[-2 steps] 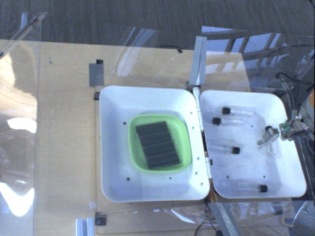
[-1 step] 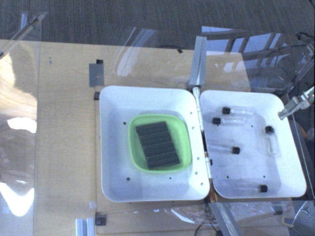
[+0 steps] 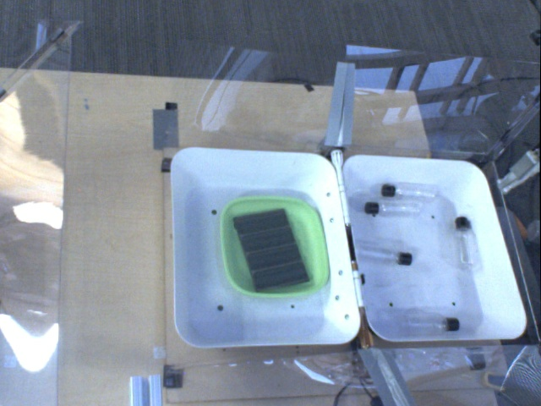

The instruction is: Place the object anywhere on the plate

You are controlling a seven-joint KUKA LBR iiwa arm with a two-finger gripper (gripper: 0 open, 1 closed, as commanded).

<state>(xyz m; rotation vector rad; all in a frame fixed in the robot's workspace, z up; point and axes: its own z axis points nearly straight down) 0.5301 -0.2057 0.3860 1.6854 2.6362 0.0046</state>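
A dark ridged block lies flat on the green plate, in the middle of the left white bin. At 3 o'clock from the plate, the right white bin has five clear tubes with black caps, spread well apart.

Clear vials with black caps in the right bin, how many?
5. Back left vial; second vial just in front of it; third vial by the right wall; fourth vial mid-bin; fifth vial front. Transparent, so another could be missed.
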